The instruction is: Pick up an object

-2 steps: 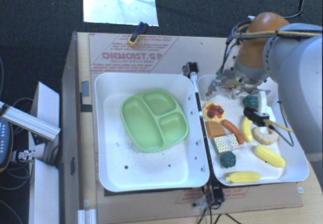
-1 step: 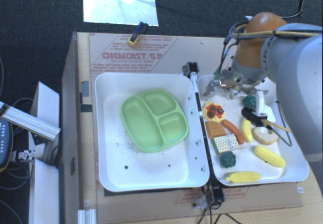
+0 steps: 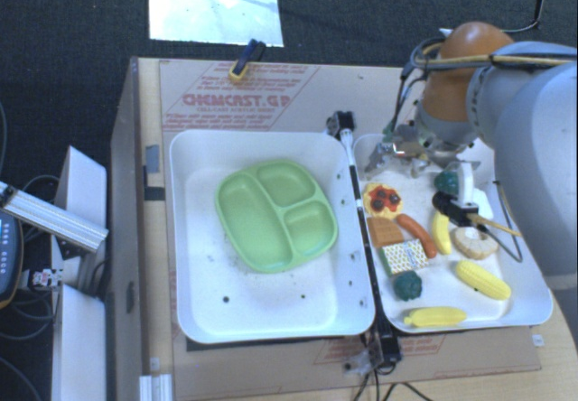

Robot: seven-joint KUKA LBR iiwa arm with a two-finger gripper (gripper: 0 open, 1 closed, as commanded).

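Observation:
The right bin (image 3: 533, 304) holds several toy foods. Among them are a pizza slice (image 3: 384, 199), a red sausage (image 3: 417, 235), a brown toast (image 3: 386, 231), a checked cracker (image 3: 404, 256), a dark green broccoli (image 3: 408, 284), a banana (image 3: 436, 317), a corn cob (image 3: 483, 279) and a pale bun (image 3: 474, 242). My gripper (image 3: 399, 153) hangs low over the far end of this bin, just beyond the pizza slice. The orange band (image 3: 461, 69) sits above it. I see nothing held in it.
The left bin (image 3: 194, 300) carries a green divided plate (image 3: 275, 214). A black clip (image 3: 341, 124) sits on the rim between the bins. A yellow-handled tool (image 3: 244, 60) lies on the board behind. The grey arm (image 3: 533, 146) covers the right bin's far right corner.

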